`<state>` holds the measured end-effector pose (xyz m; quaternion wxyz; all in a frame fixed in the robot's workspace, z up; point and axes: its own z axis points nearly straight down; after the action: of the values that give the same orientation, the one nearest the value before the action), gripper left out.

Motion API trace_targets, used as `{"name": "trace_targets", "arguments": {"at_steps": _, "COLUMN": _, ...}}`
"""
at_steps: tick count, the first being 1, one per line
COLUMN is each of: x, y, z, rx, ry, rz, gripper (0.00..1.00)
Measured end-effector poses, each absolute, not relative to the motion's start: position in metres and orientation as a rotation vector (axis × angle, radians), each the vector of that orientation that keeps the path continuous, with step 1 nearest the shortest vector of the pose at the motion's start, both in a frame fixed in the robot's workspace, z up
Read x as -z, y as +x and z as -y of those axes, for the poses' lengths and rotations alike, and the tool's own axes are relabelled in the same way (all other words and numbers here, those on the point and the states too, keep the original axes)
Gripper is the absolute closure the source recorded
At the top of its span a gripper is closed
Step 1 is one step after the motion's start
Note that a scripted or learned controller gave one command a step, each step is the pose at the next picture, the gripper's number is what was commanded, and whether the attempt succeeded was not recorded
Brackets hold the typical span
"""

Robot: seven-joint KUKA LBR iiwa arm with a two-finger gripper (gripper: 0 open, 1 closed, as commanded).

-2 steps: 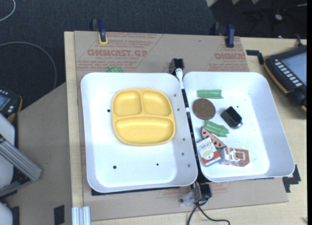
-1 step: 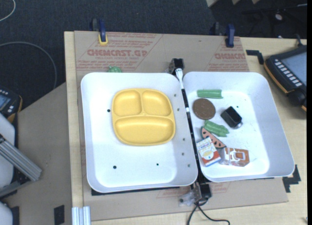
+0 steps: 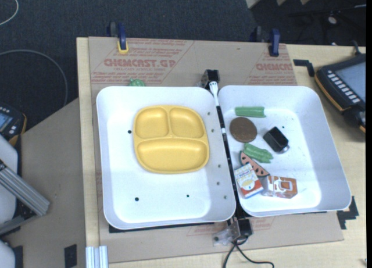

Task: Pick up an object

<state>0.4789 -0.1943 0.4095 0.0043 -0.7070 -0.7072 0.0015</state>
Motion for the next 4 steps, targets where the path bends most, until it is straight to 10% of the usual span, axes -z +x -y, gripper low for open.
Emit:
{"name": "trace_targets", "arguments": {"at_steps": 1, "x": -0.523, "y": 0.479, "z": 0.226, "rx": 0.007, "ry": -2.235, "rz": 2.231, "gripper": 1.0}}
{"name": "trace_targets", "arguments": {"at_steps": 2, "x": -0.414, "y": 0.479, "z": 0.211, "rx": -0.004, "ry": -2.217, "rz": 2.217, "gripper": 1.0}}
{"name": "trace_targets", "arguments": {"at_steps": 3, "x": -0.528, "y": 0.48, "z": 0.22, "rx": 0.008, "ry": -2.231, "rz": 2.233, "gripper": 1.0}}
{"name": "trace_targets", "arguments": {"at_steps": 4, "x": -0.385, "y": 0.479, "z": 0.195, "rx": -0.009, "ry": -2.212, "rz": 2.213, "gripper": 1.0}}
